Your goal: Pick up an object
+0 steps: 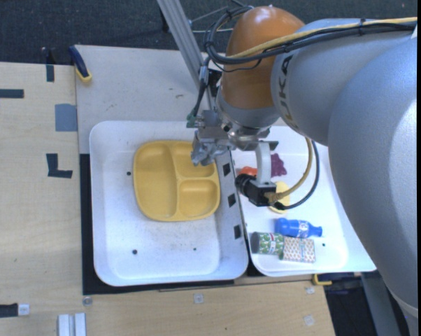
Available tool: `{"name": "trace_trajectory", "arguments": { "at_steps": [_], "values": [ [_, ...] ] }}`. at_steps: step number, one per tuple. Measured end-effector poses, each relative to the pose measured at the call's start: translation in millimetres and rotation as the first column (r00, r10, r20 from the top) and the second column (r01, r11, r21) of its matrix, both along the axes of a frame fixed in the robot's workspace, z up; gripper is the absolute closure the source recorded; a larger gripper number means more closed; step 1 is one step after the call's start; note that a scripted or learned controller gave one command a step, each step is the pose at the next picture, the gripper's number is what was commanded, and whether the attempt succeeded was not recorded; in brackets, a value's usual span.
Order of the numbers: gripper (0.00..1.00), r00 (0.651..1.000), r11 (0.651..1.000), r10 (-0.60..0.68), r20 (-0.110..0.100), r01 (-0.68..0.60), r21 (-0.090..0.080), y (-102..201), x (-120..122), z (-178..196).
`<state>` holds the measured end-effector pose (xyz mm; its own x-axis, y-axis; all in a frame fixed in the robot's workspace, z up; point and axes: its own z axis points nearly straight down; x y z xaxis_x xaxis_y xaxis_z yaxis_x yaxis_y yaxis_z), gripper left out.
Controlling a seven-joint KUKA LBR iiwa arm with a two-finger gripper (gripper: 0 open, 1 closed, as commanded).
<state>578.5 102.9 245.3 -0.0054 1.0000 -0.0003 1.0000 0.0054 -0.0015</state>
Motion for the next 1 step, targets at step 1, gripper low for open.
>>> {"name": "trace_trajectory", "arguments": {
  "at_steps": [1],
  "values": [
    [0.0,1.0,1.0,-0.003,-0.001,0.003,0.0,-2.2,-0.2,0.1]
  ]
}}
